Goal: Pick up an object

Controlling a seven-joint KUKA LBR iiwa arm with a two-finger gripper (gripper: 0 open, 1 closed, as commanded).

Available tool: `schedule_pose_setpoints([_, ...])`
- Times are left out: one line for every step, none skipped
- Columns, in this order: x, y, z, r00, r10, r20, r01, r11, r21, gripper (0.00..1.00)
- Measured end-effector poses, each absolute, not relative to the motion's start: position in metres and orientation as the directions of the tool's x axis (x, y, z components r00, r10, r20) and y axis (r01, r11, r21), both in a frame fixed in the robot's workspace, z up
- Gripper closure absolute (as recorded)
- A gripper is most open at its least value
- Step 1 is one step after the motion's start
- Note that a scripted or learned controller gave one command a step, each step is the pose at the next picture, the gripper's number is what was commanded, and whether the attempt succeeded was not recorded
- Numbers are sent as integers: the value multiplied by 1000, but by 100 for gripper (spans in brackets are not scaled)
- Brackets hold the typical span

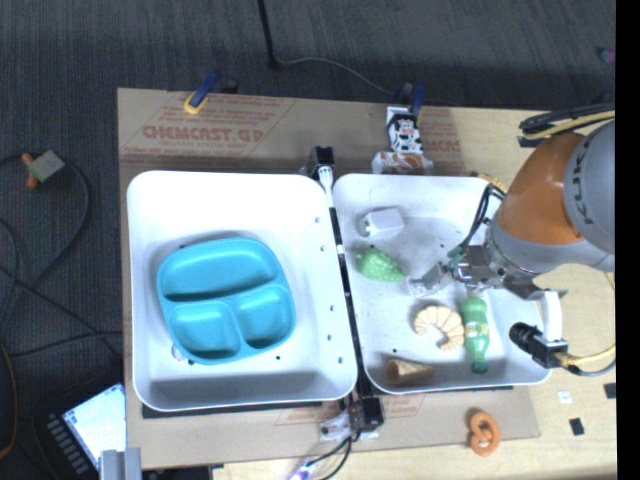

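Observation:
The right bin (520, 376) holds several small things. A white cup-like piece (382, 222) lies near its far left, with a green leafy toy (380, 265) just in front of it. An orange-and-white shrimp toy (439, 326) sits mid-bin, and a green bottle (476, 334) lies right beside it. A brown cone (409, 371) rests at the near wall. My gripper (455, 270) is low in the right bin, just above the top of the bottle and right of the leafy toy. I see nothing held in it.
The left bin (150, 193) carries a blue divided tray (226, 300). On the bench outside the bins lie an orange ring (484, 431) at the near right and a small cow figure (403, 134) behind the right bin. The arm's orange band (540, 193) overhangs the bin's right side.

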State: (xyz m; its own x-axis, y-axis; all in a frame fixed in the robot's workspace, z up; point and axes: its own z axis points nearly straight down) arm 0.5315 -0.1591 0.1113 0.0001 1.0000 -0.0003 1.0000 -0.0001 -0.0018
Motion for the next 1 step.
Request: schedule_pose_setpoints([546,-130,87,0,1000,-1,1000,0,1,0])
